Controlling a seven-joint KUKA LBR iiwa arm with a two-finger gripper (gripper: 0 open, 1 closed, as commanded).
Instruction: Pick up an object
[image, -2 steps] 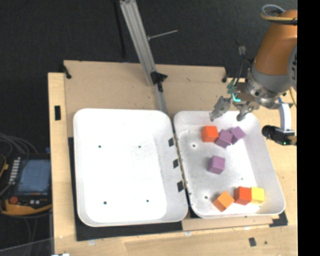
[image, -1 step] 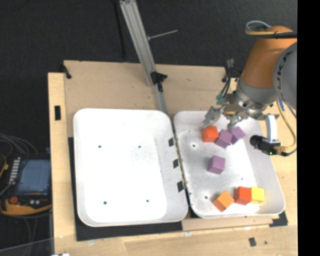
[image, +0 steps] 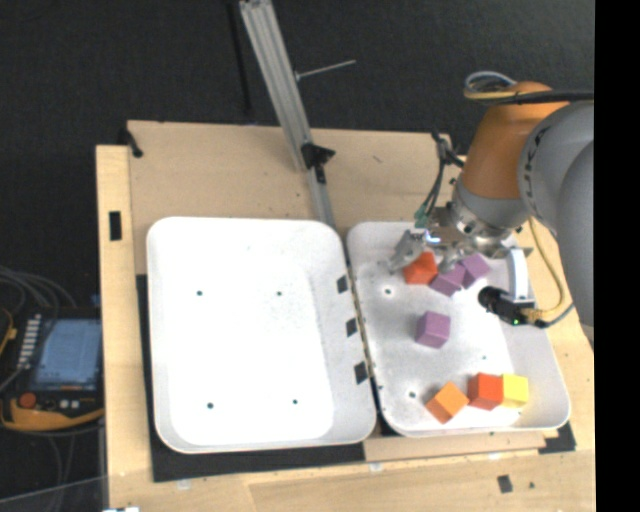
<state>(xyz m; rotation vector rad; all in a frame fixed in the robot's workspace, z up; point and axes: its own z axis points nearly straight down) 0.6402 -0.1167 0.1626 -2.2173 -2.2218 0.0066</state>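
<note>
Camera view: gripper (image: 432, 252) low in right bin (image: 530, 370) over orange block (image: 421, 268); finger spread unclear, cannot tell.

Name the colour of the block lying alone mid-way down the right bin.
Purple block, seen in the camera view.

Arm (image: 520, 150) reaching from right, pincer (image: 425, 250) lowered.

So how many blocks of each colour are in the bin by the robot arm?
Purple blocks: 3
Orange blocks: 2
Red blocks: 1
Yellow blocks: 1
Total: 7, all in the right bin. Some near the gripper are partly hidden, so more could be underneath.
</note>
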